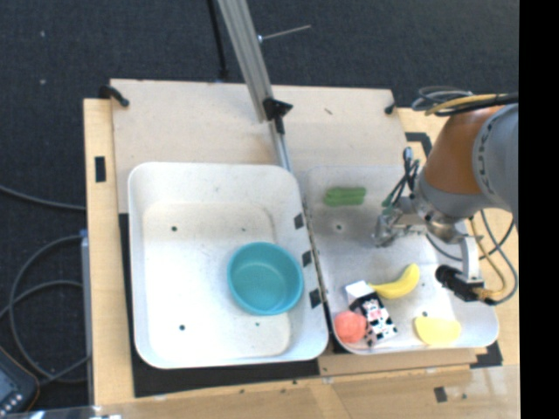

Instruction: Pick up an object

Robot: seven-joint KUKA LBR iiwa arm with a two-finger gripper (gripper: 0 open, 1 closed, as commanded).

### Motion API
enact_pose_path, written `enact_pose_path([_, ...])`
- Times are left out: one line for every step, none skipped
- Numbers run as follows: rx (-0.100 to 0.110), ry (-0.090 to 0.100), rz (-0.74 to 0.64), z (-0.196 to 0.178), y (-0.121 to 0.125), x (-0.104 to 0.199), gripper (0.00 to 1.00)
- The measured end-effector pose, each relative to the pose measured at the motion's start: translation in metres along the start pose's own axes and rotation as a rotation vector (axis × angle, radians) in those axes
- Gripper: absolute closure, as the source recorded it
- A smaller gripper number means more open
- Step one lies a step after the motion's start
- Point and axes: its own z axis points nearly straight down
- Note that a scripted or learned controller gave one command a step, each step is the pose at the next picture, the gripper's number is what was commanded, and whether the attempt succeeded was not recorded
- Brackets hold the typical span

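Gripper (390, 231) hangs low over the right bin (349, 234); whether it is spread or closed I cannot tell. At its 5 o'clock lies a banana (397, 284), at 10 o'clock a green block (345, 196). Left bin (166, 199) holds a blue bowl (264, 278).

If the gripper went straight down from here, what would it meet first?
Probably the bare floor of the right bin: the gripper points down between the green object and the banana, though depth is unclear.

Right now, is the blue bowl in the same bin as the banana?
No, the blue bowl sits in the left bin, while the banana lies in the right bin.
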Motion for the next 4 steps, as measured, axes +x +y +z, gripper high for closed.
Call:
enact_pose_path([-0.003, 0.001, -0.010, -0.054, 0.009, 0.007, 1.00])
enact_pose_path([-0.004, 0.000, -0.010, -0.119, 0.013, 0.006, 1.00])
enact_pose_path([-0.003, 0.000, -0.011, -0.173, 0.015, 0.005, 1.00])
enact_pose_path([0.003, 0.002, -0.013, -0.175, 0.009, 0.056, 1.00])
